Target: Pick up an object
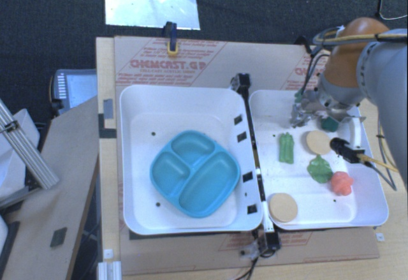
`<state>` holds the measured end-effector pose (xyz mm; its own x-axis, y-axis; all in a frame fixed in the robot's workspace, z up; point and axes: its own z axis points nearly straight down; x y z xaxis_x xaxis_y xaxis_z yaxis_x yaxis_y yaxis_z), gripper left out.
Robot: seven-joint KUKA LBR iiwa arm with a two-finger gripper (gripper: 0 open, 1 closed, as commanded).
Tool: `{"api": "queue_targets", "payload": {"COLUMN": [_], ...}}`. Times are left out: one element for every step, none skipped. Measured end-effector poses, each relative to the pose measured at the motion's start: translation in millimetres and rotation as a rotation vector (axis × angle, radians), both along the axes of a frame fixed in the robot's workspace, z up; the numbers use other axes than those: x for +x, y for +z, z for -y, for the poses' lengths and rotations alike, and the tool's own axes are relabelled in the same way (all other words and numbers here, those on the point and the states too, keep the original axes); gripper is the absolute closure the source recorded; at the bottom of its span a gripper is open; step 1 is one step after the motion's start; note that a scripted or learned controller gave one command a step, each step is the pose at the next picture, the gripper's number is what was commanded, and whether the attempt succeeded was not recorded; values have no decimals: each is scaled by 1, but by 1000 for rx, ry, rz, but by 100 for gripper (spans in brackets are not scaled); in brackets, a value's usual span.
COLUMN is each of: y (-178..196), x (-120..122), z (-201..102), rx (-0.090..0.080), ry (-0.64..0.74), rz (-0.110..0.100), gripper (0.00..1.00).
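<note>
Arm [377, 65]: grey w/ orange band, reaching in from the right and bent over the far side of the R bin.
Gripper [298, 118]: down low in the R bin's far-left part, tip over bare white floor. Nothing seen in it.
Grip state: can't tell whether wide or narrow, the angle hides it.
R bin [377, 212]: white and shallow, it holds all the loose items.
Green stick [285, 148]: lying lengthwise just below the gripper tip, near it but apart.
Tan disc [317, 142]: flat, just right of the stick and close to the gripper, not touching it.
Teal piece [329, 124]: small, partly tucked under the wrist, just beyond the tan disc.
Leaf [320, 169]: green and crumpled, on the near side of the tan disc, mid-bin.
Red lump [342, 184]: right beside the leaf, toward the near-right.
2nd disc [283, 207]: tan, alone in the near-left corner, by the wall between the bins, well away from the gripper.
L bin [127, 145]: white, sits side by side w/ the R bin.
Blue plate [194, 173]: 3 compartments, lying flat mid-bin, turned at an angle, nothing on it.
Cardboard [166, 63]: printed sheet under both bins, w/ a yellow clamp [172, 48] on its far edge.
</note>
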<state>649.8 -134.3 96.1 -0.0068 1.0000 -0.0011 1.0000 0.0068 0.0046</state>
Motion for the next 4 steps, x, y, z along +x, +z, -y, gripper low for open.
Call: {"api": "queue_targets", "payload": {"y": [44, 108, 160, 145], "x": [1, -1, 0, -7], "z": [-5, -8, -8, -58], "rx": [1, 0, 0, 2], "ry": [-2, -1, -1, 2], "rz": [-1, 2, -1, -4], "gripper": [100, 100, 100, 100]}}
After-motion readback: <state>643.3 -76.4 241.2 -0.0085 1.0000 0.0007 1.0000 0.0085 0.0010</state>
